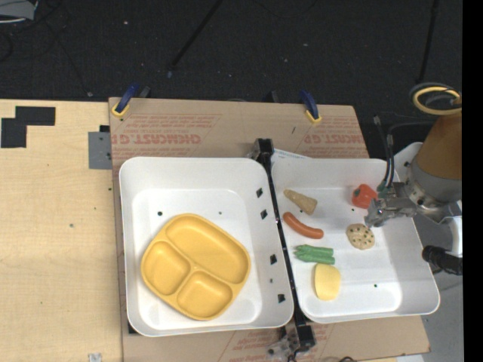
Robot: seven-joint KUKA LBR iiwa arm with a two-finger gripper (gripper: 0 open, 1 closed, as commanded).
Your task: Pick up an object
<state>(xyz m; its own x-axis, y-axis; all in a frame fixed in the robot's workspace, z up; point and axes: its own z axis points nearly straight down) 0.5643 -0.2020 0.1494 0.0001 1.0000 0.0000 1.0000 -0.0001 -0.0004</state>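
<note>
A yellow divided plate (195, 265) lies in the left bin (143, 179). The right bin (407, 300) holds a cone (301, 200), sausage (303, 226), green beans (314, 254), yellow slice (327, 282), cookie (361, 237) and red tomato (363, 195). The gripper (377, 213) hangs just above the cookie, beside the tomato; whether it is parted cannot be told.

There are two white bins, the left bin (136, 202) and the right bin (407, 292). One yellow divided plate (195, 265). One cone (301, 200), one sausage (303, 226), one green bean bunch (315, 255), one yellow potato slice (327, 283), one cookie (361, 237), one red tomato (363, 195). Two blue clamps (126, 100) (309, 105).
</note>
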